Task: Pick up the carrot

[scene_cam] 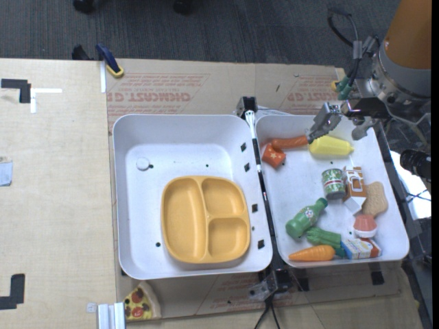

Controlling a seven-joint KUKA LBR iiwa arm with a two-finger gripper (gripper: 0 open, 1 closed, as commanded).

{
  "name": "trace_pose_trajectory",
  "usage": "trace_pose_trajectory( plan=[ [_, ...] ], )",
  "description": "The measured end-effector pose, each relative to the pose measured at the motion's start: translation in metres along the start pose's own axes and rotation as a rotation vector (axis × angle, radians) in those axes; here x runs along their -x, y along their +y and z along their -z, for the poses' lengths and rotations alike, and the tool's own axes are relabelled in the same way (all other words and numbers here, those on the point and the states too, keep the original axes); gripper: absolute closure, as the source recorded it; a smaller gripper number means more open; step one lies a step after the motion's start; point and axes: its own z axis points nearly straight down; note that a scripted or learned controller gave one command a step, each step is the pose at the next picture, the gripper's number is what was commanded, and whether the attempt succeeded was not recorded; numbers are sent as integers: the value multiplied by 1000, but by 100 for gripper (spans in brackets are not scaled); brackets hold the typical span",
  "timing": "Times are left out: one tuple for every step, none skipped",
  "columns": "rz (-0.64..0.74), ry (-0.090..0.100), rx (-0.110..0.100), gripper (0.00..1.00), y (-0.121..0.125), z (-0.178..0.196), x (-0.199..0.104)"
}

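Jaws: state cannot be told; gripper point(328, 122) blurred, hanging just above the yellow toy point(331, 147).
Carrot point(312, 253): lying at right bin point(392, 184) front edge, well apart, untouched.
Placement: probably misaligned for pickup.

We see the arm point(405, 53) at upper right: orange band over a grey wrist, black cables looping off it, metallic silver gripper point(328, 123) with dark fittings.

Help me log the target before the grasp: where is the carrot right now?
The carrot lies along the near edge of the right bin, just below the green bottle and left of a small carton.
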Motion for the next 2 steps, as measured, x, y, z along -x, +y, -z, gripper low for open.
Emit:
trace_pose_trajectory(
  plan=[
    [-47,3,-7,0,9,-207,-52],
    [-272,-33,13,0,12,-266,-97]
  ],
)
